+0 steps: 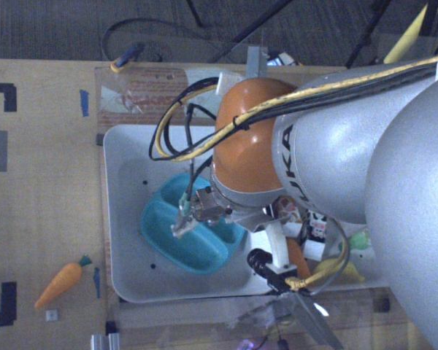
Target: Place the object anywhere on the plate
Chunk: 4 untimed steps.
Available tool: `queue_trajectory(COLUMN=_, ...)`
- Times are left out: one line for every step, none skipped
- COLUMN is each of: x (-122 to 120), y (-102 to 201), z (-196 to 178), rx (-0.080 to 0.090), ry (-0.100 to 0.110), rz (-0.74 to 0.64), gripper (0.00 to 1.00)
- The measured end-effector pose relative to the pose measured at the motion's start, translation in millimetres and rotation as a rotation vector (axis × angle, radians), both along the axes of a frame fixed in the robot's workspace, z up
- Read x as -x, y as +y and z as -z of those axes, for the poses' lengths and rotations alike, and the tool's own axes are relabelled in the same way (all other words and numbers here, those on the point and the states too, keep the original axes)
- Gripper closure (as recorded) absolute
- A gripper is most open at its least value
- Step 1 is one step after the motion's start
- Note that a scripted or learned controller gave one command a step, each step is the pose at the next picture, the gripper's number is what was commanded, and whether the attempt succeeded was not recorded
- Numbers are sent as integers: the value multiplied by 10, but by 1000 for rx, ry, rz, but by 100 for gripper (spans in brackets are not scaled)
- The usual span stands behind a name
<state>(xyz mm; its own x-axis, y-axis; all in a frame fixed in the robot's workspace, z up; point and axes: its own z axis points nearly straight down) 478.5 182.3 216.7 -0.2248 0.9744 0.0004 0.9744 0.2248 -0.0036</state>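
Observation:
A teal plate [177, 243] with divided sections lies in the left white bin [124, 195], toward its middle. My gripper [185, 217] hangs over the plate's upper right part, below the orange wrist band [244, 141]. The arm hides the plate's right edge. I cannot make out any object at the gripper's tip.
Small toys lie in the right bin under the arm: an orange stick-shaped piece [298, 259], a black and white figure [317, 228], a yellow piece [344, 271] and a green one [360, 239]. A toy carrot [58, 283] lies on the bench left of the bins.

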Motion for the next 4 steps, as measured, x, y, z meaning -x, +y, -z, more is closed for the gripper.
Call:
queue_trajectory(x=-5, y=7, z=-96, rx=0, ry=-1, rz=-1, gripper=100)
queue_trajectory(x=-12, y=11, z=-192, rx=0, ry=-2, rz=-1, gripper=100)
queue_trajectory(x=-9, y=-65, z=-609, rx=0, ry=-4, rz=68, gripper=100)
queue_trajectory(x=-1, y=364, z=284, rx=0, ry=-1, rz=-86, gripper=100)
